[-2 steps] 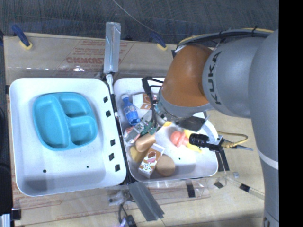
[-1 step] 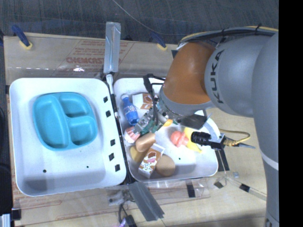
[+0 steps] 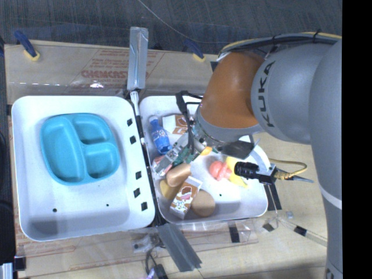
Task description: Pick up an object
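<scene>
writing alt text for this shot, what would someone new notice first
The big grey arm with its orange band stands out first, reaching in from the right and covering much of the right white bin. Next is the bright blue divided plastic tray, lying alone in the left white bin. Below the arm sits a clutter of small things, among them a blue bottle, a pink toy and a brown rounded piece.

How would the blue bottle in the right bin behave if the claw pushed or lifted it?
The blue bottle lies on its side, so a sideways push would probably roll it. It looks small and plastic, so likely light and stiff. Its smooth round body might slip between fingers, and neighbouring items crowd it near the bin wall.
</scene>
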